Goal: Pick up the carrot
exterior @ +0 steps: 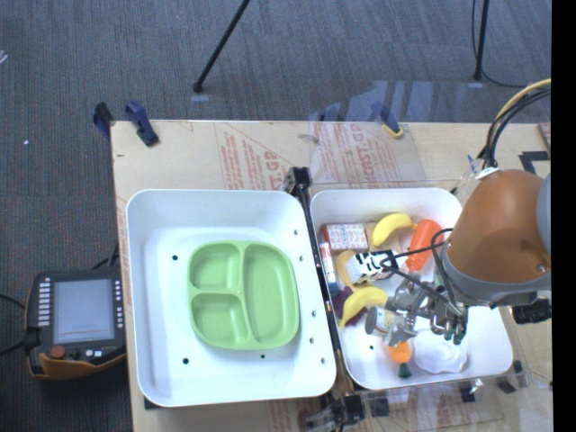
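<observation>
Counter (225, 147) is a tan board w/ red print, set on dark carpet. Two shallow white bins sit on it side by side, rims touching. The right bin (499, 354) lies directly under the hand (423, 318); the left bin (153, 241) is well off to the hand's far side, away from the arm. Blue clamp (141, 122) grips the counter's far-left corner, a long way from the hand; a yellow clip (393, 130) sits on the back edge, beyond the hand.
</observation>
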`<state>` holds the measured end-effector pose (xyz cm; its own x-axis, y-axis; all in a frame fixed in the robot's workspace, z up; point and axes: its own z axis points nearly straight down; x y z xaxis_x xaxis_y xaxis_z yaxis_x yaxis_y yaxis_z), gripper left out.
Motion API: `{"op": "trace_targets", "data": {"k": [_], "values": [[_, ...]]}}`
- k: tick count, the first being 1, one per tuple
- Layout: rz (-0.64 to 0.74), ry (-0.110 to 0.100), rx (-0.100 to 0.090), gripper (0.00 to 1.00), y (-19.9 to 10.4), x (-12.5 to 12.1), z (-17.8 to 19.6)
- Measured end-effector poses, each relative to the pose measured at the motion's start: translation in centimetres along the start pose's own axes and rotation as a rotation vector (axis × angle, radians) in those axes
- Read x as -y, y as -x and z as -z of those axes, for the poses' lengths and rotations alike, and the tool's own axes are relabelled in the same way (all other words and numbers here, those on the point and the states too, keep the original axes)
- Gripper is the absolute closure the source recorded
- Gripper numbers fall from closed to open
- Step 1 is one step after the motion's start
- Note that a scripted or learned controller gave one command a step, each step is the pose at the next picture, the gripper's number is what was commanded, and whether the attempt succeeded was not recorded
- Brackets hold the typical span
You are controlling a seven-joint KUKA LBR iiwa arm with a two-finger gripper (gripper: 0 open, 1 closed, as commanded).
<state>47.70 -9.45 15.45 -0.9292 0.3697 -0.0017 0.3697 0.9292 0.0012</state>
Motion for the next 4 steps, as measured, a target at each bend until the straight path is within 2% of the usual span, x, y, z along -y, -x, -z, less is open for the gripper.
{"op": "trace_targets", "data": {"k": [1, 2, 3, 4], "values": [[0.001, -0.001, -0.003, 0.0, -0.1, 0.0, -0.1], [-0.187, -0.001, 0.0, 0.0, 1.7, 1.7, -6.7], [-0.18, 0.0, -0.003, 1.0, 1.7, 1.5, -5.8], [-0.202, 0.006, 0.007, 1.0, 4.8, -6.3, 3.7]]}}
